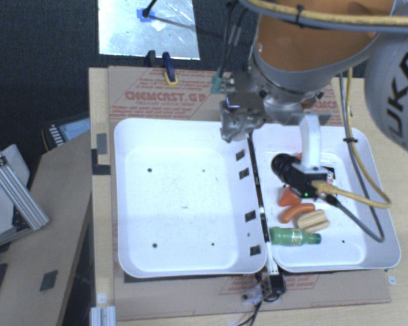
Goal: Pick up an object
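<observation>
Pincer (239, 123) poised near the bins' shared rim (257, 202), opening impossible to tell, nothing visibly held; risk of hitting rim, missing green bottle (296, 236).

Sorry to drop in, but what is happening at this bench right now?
A KUKA arm reaches in, its gripper above the far end of the divider between the left bin and right bin. In the right bin lie a green bottle, a tan roll and two orange pieces, clustered near the divider. None looks lifted yet.
</observation>
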Controlling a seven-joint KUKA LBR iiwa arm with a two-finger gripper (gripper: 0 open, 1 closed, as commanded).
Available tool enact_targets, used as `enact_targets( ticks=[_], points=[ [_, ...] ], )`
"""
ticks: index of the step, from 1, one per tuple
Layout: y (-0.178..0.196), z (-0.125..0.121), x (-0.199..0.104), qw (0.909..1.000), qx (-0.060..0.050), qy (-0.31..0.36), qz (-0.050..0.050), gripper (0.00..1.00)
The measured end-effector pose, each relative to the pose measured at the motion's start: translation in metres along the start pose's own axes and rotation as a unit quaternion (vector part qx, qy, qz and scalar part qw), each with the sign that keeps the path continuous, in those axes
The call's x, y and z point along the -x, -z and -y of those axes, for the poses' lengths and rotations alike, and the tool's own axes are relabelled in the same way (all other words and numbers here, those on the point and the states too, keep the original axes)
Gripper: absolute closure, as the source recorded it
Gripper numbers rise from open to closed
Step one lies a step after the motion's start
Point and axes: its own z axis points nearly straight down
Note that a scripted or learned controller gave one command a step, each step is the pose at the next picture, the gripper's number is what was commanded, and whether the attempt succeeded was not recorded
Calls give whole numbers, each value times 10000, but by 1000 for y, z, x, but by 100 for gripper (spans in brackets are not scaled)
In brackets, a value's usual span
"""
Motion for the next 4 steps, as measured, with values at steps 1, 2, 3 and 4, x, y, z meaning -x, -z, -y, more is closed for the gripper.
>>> enact_targets(
  ticks=[1,2,3,4],
  points=[
    [63,-75,-49,10000,31,-8,-4,100],
    [-37,17,-56,9999,-95,-3,31,100],
    [-238,26,-3,9999,-93,-60,42,100],
    [-169,22,42,10000,7,-61,13,100]
  ],
)
